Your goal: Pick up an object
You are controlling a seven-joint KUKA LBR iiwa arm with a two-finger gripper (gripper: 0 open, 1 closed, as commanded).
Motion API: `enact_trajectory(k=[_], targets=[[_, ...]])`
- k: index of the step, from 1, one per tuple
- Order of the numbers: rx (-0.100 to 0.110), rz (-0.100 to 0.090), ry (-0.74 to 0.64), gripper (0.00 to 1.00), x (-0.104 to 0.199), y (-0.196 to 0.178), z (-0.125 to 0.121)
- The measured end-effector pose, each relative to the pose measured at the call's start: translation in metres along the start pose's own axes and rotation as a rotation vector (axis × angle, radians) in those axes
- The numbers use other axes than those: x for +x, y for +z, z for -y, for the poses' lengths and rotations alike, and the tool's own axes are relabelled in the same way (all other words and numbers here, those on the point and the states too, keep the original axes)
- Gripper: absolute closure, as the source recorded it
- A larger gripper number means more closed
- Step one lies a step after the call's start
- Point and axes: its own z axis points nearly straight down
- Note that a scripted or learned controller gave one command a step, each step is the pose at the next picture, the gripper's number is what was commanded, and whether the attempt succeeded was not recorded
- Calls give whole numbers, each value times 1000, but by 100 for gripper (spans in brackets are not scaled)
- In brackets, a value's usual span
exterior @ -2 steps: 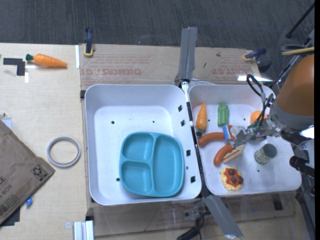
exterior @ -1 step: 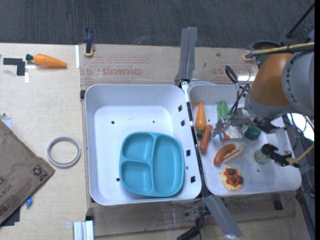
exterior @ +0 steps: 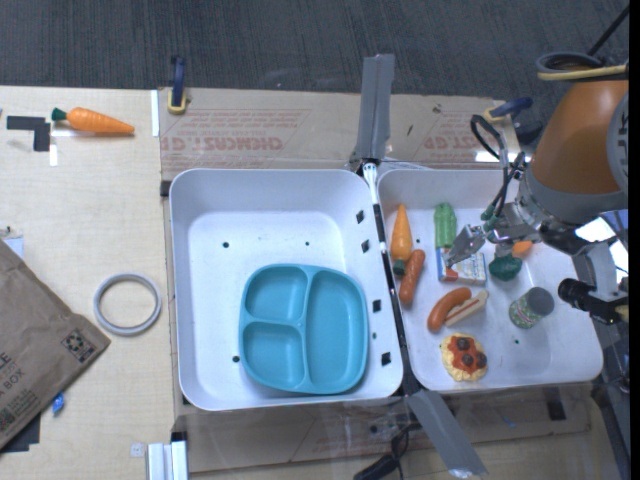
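Hand [exterior: 468, 244] low over small box [exterior: 470, 267] mid right bin [exterior: 560, 373], grip state unclear. Risk: crowded hot dog [exterior: 455, 308], cucumber [exterior: 444, 224] nudged; fingers slip off box.

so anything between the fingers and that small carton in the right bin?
Nothing visible. The gripper hangs directly over the small carton, with the green cucumber close on its left and the hot dog just below.

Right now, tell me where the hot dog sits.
The hot dog lies in the right bin, near its middle, just above the small pizza and right of the sausage.
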Motion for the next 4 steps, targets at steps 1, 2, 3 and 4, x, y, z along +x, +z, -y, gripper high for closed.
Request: enact_trajectory(k=[1,2,3,4], targets=[[-14,5,18,0,-1,77,6],[-24,10,11,0,9,76,40],[-26,15,17,100,5,66,40],[-26,15,17,0,5,66,40]])
